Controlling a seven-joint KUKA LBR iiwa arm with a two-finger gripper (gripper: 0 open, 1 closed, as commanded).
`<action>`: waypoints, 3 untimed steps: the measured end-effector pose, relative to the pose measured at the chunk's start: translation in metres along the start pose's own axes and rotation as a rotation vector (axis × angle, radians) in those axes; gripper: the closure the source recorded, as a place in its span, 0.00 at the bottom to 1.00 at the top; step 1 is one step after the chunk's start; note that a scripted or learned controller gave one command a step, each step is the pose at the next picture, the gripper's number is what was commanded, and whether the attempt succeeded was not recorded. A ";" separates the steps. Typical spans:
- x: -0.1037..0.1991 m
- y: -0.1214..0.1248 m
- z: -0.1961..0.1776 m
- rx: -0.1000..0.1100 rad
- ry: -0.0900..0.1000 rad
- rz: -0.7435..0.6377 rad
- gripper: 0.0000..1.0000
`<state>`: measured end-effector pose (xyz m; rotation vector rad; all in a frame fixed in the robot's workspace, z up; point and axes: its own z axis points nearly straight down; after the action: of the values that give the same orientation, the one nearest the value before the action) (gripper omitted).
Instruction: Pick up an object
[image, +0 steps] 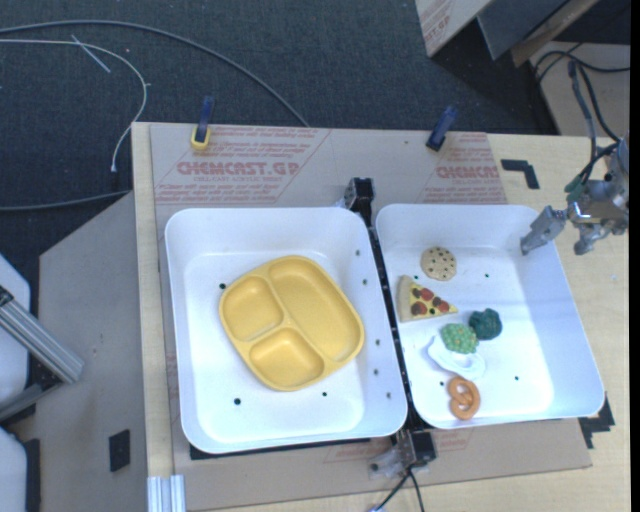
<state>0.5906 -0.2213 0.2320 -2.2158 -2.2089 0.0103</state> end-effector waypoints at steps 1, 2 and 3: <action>0.001 0.003 -0.008 -0.013 -0.004 -0.004 0.00; 0.006 0.012 0.043 -0.008 -0.002 -0.005 0.00; 0.005 0.013 0.082 -0.012 -0.003 -0.003 0.00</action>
<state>0.6023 -0.2163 0.1494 -2.2196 -2.2196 0.0002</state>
